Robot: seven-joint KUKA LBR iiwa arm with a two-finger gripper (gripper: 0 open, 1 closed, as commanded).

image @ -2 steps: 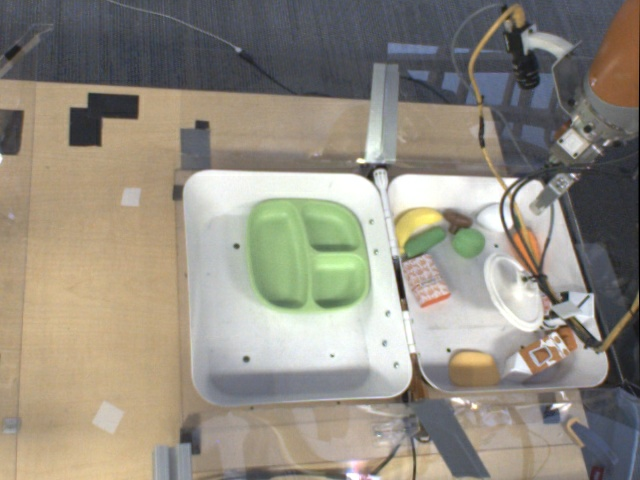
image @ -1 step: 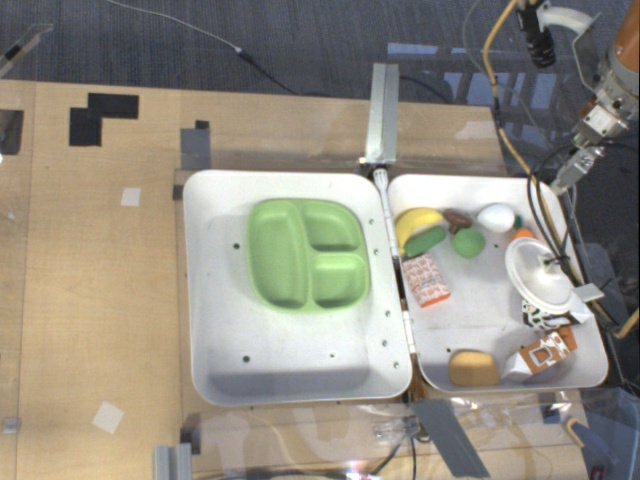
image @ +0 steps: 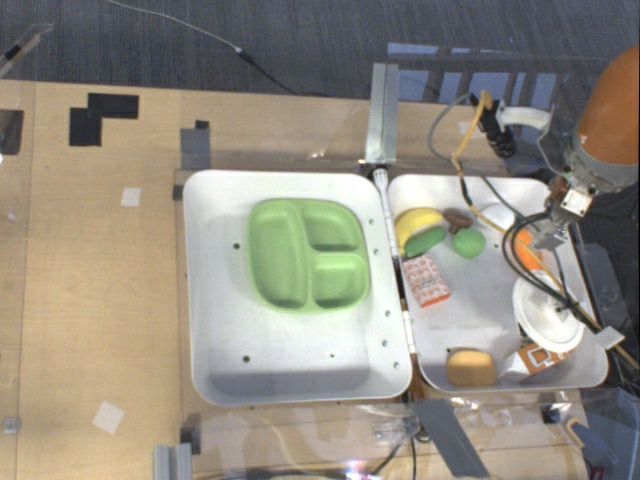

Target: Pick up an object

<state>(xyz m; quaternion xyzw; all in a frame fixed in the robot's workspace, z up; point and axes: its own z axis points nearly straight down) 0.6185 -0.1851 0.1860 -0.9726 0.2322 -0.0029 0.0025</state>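
- While the gripper (image: 562, 206) is hanging over the far right corner of the right bin (image: 480, 313), no object is being carried under it, so the pick is being judged as not yet made
- The candidates are lying in that bin: a tan bun-like piece (image: 471, 366) near the front wall, a red and white packet (image: 427, 280) beside the divider, and a green ball (image: 468, 243) just beside a yellow piece (image: 418, 222)
- The tan piece is being favoured as a target, since it is sitting apart from its neighbours; a straight descent over its middle is being advised
- The crowded group at the back is being judged riskier, as neighbours are likely to be nudged
- The green tray (image: 305, 253) in the left bin (image: 220, 298) is being judged too broad for a pinch
- Whether the gripper is open or closed cannot be told, as it is being blurred into the cables (image: 470, 138) and the bin wall
- The arm (image: 610, 118) is being cut off at the right
- An orange thing (image: 527, 250) above the white bowl (image: 545, 313) is being partly covered by wires, and its shape is not being made out
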